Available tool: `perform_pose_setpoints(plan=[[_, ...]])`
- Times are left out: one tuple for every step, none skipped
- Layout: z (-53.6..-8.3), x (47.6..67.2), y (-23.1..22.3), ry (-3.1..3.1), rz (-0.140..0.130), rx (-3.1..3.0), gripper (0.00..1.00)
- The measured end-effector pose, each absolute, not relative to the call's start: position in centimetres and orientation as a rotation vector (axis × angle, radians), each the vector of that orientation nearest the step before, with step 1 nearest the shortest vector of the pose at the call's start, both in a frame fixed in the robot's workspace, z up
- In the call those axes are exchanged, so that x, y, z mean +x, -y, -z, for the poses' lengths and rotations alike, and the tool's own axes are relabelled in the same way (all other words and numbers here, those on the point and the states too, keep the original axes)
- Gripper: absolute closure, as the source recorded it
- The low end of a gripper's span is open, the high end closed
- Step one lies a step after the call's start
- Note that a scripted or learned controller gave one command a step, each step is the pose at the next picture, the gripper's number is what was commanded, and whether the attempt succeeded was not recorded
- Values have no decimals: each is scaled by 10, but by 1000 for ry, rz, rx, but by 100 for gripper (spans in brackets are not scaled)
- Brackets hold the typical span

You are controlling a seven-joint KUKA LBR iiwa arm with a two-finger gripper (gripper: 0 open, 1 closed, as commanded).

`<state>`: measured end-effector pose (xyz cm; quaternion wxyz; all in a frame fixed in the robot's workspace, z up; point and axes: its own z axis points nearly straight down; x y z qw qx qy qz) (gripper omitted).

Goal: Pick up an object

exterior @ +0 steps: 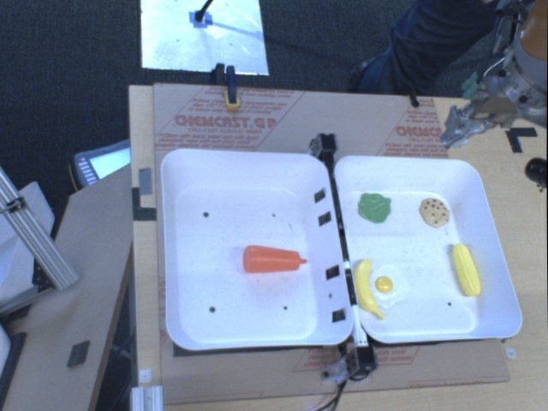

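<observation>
An orange carrot (pixel 272 259) lies in the middle of the left bin (pixel 184 165). The right bin (pixel 497 315) holds a green leafy piece (pixel 374 207), a round cookie (pixel 434 212), a corn cob (pixel 465 269), a banana (pixel 366 288) and a fried egg (pixel 386 285). My gripper (pixel 456 132) hangs above the bench just beyond the right bin's far right corner, with nothing visibly between its fingers. It is well apart from all the objects.
A black divider with clips (pixel 334 221) runs between the two bins. A clamp (pixel 229 84) sits at the bench's far edge. A person in dark clothes (pixel 445 24) stands behind the bench at upper right. A metal rail (pixel 34 238) juts at left.
</observation>
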<state>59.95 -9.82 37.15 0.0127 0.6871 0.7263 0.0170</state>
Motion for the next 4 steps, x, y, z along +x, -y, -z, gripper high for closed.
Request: perform_pose_setpoints(plan=[[-383, 600, 98, -2267, -56, 2133, 100], [-405, 578, 0, -2238, -8, 2205, 100], [-360, 508, 1, -2224, 6, 2224, 100], [-411, 504, -69, -2233, -11, 2206, 100]])
